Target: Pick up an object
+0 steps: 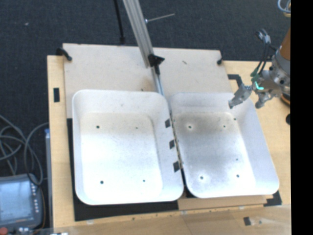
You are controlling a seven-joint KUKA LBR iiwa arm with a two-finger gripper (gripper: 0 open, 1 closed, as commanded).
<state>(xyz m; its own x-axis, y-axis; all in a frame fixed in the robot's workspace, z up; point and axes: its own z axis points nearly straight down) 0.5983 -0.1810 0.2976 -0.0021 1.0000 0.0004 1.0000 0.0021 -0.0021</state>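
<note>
two white bins (122, 146), unlabelled; open tool (250, 98) over right bin's rim

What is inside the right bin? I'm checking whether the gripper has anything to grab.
The right bin shows a bare, grey-smudged floor with small dark holes. The gripper hangs over its far right corner, covering a small patch there.

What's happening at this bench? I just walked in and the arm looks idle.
The robot arm reaches in from the right, its hand over the far right corner of the right bin. Its two fingers stand apart with nothing between them, so no pick has happened yet. I can't see any object to pick in either the right bin or the left bin; their floors show only specks and grey scuffing.
</note>
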